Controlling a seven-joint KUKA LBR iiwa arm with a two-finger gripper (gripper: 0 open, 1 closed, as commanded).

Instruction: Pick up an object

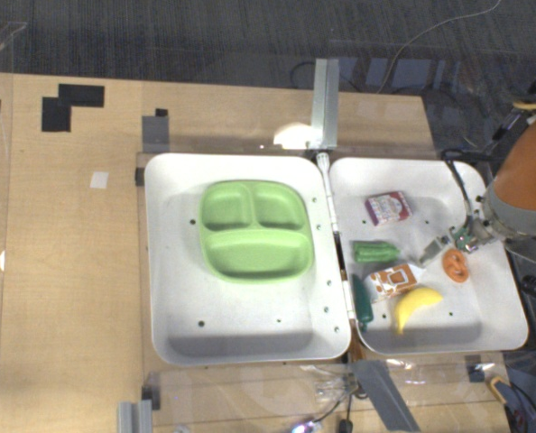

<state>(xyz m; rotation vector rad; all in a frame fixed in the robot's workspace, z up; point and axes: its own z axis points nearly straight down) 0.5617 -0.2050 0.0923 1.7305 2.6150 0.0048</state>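
Nearest the camera in the right shallow white bin (512,327) lies a curved yellow plastic banana (415,304), resting loose on the bin floor. Just beside it are a small orange-and-white snack packet (392,280) and, along the left wall, a dark green stick-like object (364,301). A little further back is a green pepper-shaped toy (374,253), and to the right of it a round orange carrot-like piece (457,266). Furthest in this bin is a small maroon-and-white box (387,207).

The robot's jaws (462,237) hang low over the right part of this bin, just above and beside the orange piece. Whether they are parted or closed cannot be told at this size, and nothing is seen between them.

The left shallow white bin (173,242) holds a light green divided plastic plate (254,228).

As a judgement, the task is at an early stage: every object rests on a bin floor, none is lifted. The approach looks made; the grasp and the lift are left, with the orange piece the likeliest target.
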